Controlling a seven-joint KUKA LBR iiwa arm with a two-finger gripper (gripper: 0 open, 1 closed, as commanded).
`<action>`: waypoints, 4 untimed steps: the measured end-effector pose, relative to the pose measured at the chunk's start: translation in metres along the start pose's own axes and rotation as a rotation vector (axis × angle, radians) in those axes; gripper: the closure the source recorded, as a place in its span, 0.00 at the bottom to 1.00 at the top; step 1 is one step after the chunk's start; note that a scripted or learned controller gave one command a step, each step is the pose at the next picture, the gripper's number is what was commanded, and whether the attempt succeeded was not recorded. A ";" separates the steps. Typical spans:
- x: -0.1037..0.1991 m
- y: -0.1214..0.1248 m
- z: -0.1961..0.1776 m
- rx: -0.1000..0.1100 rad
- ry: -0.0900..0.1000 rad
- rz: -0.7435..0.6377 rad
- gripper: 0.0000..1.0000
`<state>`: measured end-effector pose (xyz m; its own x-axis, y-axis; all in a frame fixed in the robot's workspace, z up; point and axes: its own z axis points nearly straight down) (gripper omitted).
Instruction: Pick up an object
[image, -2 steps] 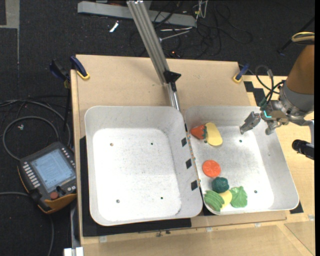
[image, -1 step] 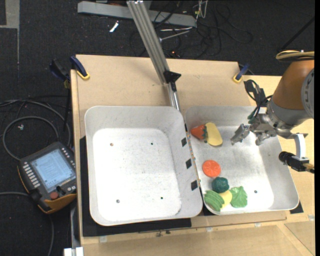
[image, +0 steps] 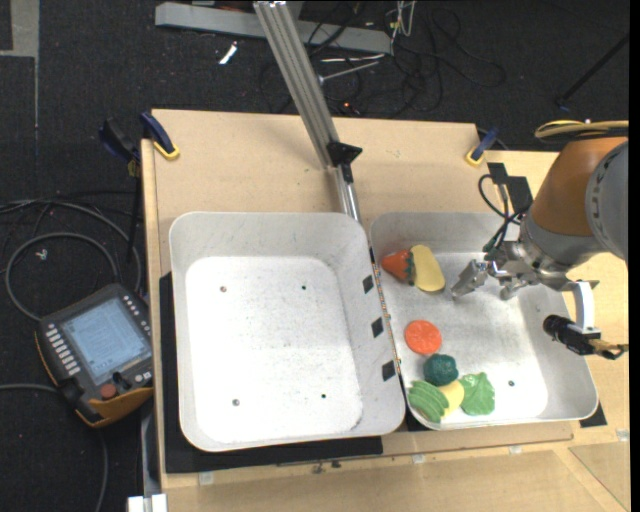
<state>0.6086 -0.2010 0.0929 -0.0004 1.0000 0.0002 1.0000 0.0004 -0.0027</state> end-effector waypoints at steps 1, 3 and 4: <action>0.000 0.001 -0.013 -0.005 -0.001 -0.001 1.00; 0.006 0.005 -0.121 -0.010 -0.003 -0.003 1.00; 0.007 0.005 -0.185 -0.011 -0.004 -0.004 1.00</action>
<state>0.6137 -0.1939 0.2783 -0.0040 1.0000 -0.0033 1.0000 0.0040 0.0087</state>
